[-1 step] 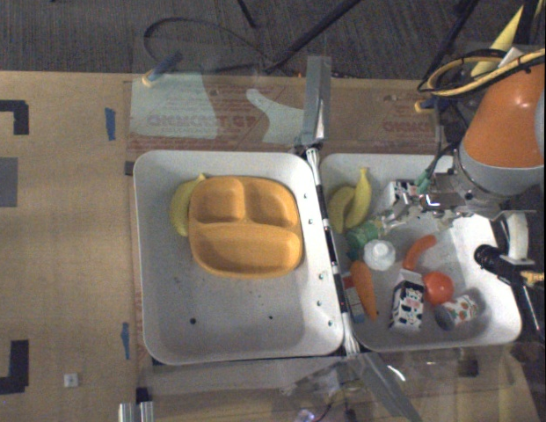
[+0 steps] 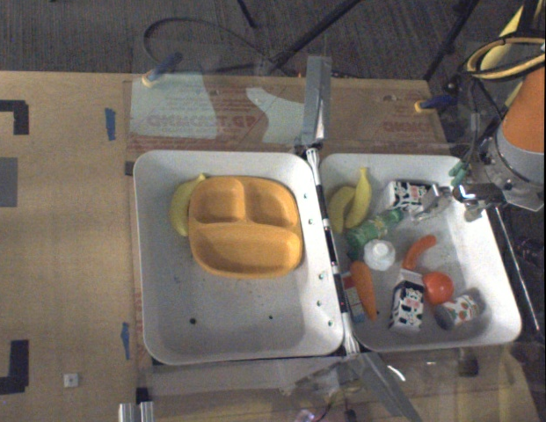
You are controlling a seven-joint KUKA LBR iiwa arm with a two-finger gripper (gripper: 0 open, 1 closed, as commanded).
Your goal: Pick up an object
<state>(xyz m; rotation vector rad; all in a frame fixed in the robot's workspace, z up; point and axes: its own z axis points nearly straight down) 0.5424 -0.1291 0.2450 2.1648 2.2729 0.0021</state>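
My gripper [image 2: 441, 200] hangs over the upper right part of the right bin [image 2: 497, 271], coming in from the right. It is right beside a lying black-and-white milk carton [image 2: 404, 193], at the carton's right end; whether it touches the carton is unclear. Below it lie a red chili [image 2: 418, 251], a white-capped green bottle [image 2: 375, 236], a carrot [image 2: 365, 288], an upright milk carton [image 2: 407, 301], a red tomato [image 2: 438, 287] and a small carton [image 2: 462, 309]. Two yellow bananas [image 2: 352, 202] rest at the bin's left side.
The left bin [image 2: 229, 323] bears an orange divided plate [image 2: 246, 225] with a banana [image 2: 179, 207] tucked at its left edge. A metal divider [image 2: 325, 236] runs between the bins. Cables and stand legs lie beyond the bench's back edge.
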